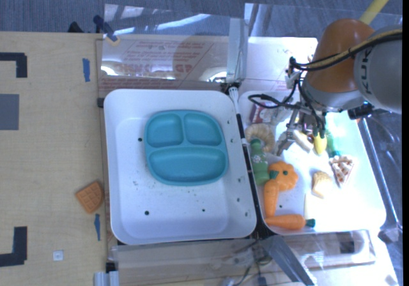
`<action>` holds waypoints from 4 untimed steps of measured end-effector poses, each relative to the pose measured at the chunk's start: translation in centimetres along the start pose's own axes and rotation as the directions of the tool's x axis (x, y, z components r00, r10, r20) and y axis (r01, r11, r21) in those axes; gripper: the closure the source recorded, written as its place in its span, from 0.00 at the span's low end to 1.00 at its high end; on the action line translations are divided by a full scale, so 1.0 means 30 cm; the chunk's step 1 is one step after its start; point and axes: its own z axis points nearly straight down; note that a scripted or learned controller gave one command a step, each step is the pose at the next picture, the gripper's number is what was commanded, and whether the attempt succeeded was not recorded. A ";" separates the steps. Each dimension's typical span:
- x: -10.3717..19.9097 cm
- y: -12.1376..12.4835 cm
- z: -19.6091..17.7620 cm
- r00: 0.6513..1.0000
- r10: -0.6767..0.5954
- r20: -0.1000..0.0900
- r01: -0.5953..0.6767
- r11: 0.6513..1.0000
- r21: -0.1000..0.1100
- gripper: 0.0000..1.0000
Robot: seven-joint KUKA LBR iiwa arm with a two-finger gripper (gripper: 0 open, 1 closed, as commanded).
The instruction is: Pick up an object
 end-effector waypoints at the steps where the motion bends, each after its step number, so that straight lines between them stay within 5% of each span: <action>1: 0.224 -0.036 0.000 0.995 0.096 0.010 -0.096 0.995 -0.008 0.00; 2: 0.024 0.029 0.001 0.994 0.106 0.002 -0.106 0.994 -0.005 0.00; 3: 0.226 -0.022 0.000 0.988 0.155 0.009 -0.155 0.988 -0.008 0.00; 4: -0.017 0.046 -0.004 0.991 0.133 -0.029 -0.133 0.991 0.005 0.00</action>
